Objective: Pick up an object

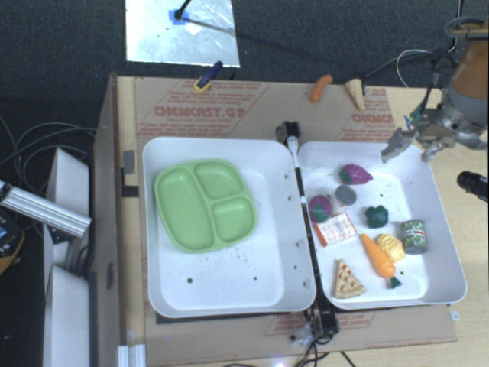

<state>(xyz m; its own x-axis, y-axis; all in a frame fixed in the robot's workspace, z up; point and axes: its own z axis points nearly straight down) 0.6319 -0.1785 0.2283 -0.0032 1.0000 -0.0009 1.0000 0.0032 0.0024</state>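
At the right edge of the frame we see the gripper (412,147) hanging above the upper rim of the right bin (439,205), its 2 fingers spread wide with nothing between them. Lower in that bin lie a purple piece (355,175), a grey disc (346,195), a dark green piece (376,216), a can (413,236), a carrot (378,257) and a pizza slice (348,280). The left bin (176,147) holds a green divided plate (205,204).

Slanted overhead view of both bins (229,297)
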